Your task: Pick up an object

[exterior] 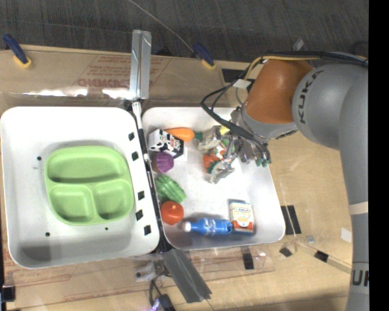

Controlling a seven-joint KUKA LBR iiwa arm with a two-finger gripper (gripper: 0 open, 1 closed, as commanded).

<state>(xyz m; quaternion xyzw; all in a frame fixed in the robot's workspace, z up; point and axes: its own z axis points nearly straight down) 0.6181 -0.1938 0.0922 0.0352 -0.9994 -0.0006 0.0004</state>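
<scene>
Claw [222,164] sits low in the right bin [267,199] — I can't tell its grip. Bottle [208,226] and carton [241,215] lie nearby.

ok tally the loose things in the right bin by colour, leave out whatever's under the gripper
Orange: 2, the carrot and the juice carton
Black and white: 1, the cow toy
Purple: 1, the purple piece
Green: 1, the green vegetable
Red: 1, the tomato
Blue: 1, the bottle
Total: 7, not counting the jumble beneath the gripper, too blurred to sort.
</scene>
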